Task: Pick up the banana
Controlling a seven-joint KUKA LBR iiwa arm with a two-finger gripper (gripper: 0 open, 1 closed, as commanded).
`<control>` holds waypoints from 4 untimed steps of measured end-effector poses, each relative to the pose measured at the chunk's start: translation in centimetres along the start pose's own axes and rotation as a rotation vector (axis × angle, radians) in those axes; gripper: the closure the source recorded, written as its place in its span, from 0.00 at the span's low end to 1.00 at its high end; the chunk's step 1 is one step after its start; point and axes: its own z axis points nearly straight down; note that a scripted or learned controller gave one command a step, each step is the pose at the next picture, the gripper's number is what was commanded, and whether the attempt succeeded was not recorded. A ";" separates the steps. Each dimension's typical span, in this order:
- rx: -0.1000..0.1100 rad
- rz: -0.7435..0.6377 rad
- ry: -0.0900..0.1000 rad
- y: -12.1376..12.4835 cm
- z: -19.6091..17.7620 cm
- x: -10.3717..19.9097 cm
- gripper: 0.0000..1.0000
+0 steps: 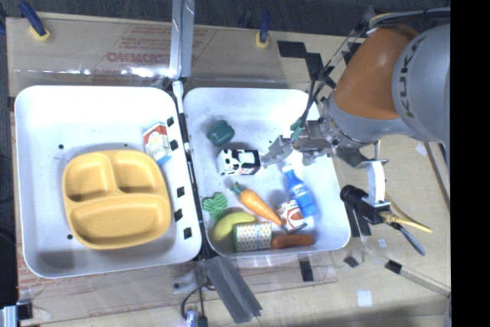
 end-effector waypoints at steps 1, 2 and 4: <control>0.000 -0.248 0.000 3.3 7.7 3.0 0.00; -0.005 -0.485 -0.004 7.8 12.1 4.9 0.00; -0.002 -0.834 -0.002 -2.9 10.3 -2.0 0.00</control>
